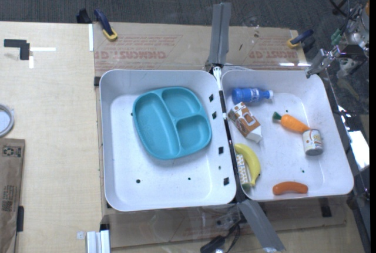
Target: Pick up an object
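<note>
Two white bins sit side by side: the left bin [111,146] holds a blue divided plate [171,122], the right bin [329,128] a bottle [251,95], carton [245,121], carrot [292,122], can [313,142], banana [250,164] and sausage [289,188].

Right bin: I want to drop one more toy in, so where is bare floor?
Free: the middle, between the orange toy carrot and yellow toy banana. Crowded: the left wall, with the blue plastic bottle and small carton.
</note>
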Controlling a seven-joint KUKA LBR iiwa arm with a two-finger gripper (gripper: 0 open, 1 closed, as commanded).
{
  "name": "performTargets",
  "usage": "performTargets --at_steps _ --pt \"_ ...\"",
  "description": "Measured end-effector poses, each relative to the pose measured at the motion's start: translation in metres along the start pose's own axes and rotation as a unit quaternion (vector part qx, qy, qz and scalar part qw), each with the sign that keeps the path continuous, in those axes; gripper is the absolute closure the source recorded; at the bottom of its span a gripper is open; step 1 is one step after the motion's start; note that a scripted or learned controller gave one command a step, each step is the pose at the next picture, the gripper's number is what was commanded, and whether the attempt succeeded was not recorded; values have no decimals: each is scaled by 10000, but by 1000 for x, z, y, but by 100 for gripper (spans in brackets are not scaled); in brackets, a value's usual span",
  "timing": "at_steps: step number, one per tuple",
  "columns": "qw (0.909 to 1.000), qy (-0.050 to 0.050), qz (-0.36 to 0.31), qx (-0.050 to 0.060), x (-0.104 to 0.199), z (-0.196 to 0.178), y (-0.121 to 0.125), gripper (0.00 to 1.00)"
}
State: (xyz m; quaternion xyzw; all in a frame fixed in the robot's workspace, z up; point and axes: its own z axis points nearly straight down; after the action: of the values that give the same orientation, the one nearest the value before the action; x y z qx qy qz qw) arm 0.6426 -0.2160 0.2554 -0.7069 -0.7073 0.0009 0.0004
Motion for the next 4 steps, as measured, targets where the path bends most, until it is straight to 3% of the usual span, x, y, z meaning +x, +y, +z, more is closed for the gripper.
performTargets --at_steps 1,2,3,4 --pt "9986 -1 -535 0 5 86 14 0" --pt "9979 0 -645 -4 54 164 -1 0" --pt "9938 1 -1111 -10 80 163 -39 0" --pt "9941 -5 -1087 -19 79 153 -38 100"
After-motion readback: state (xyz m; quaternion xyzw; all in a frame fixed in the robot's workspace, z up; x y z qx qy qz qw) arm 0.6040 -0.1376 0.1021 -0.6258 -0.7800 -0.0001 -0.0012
